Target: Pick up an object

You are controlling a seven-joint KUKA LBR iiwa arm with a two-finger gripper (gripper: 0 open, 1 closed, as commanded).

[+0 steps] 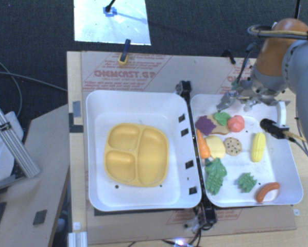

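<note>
Approach step. Gripper [235,98] hangs over the right bin [293,181] at its 12 o'clock edge; whether it is open or closed I cannot tell. The toy food lies loose; the nearest piece, the red ball [236,123], sits toward 6 o'clock. Next: descend squarely.

Yellow tray [137,154], orange carrot [203,145], purple grapes [205,124], perhaps a speckled cookie [232,146].
</note>
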